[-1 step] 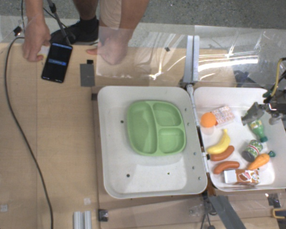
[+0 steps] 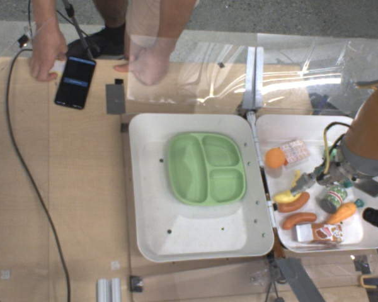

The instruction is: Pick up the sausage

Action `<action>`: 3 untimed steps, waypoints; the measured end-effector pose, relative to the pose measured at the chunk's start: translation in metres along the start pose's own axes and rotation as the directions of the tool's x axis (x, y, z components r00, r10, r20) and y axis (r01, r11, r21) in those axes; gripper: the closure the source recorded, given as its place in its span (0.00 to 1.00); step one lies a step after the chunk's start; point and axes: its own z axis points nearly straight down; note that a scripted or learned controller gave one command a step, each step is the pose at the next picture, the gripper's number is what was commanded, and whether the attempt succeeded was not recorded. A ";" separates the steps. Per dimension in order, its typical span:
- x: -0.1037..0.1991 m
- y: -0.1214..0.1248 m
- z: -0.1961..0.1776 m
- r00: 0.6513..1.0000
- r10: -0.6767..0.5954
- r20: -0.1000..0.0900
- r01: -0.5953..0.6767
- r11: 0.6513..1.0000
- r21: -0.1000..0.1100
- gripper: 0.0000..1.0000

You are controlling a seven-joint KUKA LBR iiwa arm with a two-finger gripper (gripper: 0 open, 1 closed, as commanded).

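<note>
Sausage (image 2: 299, 219) near right bin (image 2: 315, 123) front edge.

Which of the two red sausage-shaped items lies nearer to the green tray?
The upper one, with a banana on it; the plain sausage lies lower and slightly further from the green tray.

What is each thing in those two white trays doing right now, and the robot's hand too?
Green plate: lies flat in the left bin, nothing on it.
Sausage: lies on the right bin's floor, not gripped.
Banana: lies just above the sausage.
Orange: rests near the bin's left wall.
Carrot: lies tilted beside a small can.
Hand: low over the right bin, beside the banana.
</note>
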 end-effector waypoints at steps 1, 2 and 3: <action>0.044 -0.011 0.036 0.992 0.123 -0.001 -0.123 0.992 0.000 0.00; 0.042 -0.009 0.024 0.992 0.124 0.001 -0.124 0.992 -0.006 1.00; 0.104 0.032 -0.066 0.991 0.135 0.000 -0.135 0.991 -0.004 1.00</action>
